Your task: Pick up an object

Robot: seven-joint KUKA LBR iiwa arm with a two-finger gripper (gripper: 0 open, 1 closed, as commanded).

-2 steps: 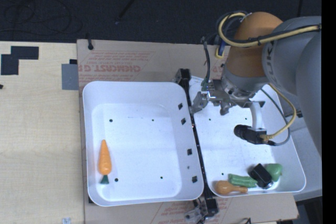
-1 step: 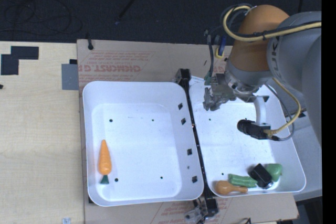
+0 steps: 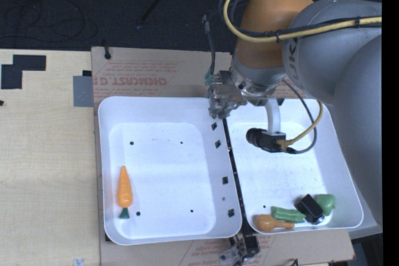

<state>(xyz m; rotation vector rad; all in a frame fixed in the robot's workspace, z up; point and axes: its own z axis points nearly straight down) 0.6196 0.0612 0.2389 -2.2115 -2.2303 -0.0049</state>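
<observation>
An orange toy carrot (image 3: 124,187) with a small green top lies in the left bin (image 3: 156,110), near its front left corner. In the front right corner of the right bin (image 3: 340,159) sit a small cluster: a green pod-shaped piece (image 3: 287,214), a black block (image 3: 310,208), a light green piece (image 3: 325,201) and an orange-tan pear-shaped piece (image 3: 272,222). My gripper (image 3: 218,108) hangs over the back end of the divider between the two bins, far from all these objects. Nothing is seen held in it.
The grey arm with its orange band (image 3: 274,15) covers the back right of the scene. A black cable connector (image 3: 265,139) with a yellow hose hangs over the right bin. Cardboard (image 3: 156,71) lies under the bins, on a wooden bench (image 3: 43,152).
</observation>
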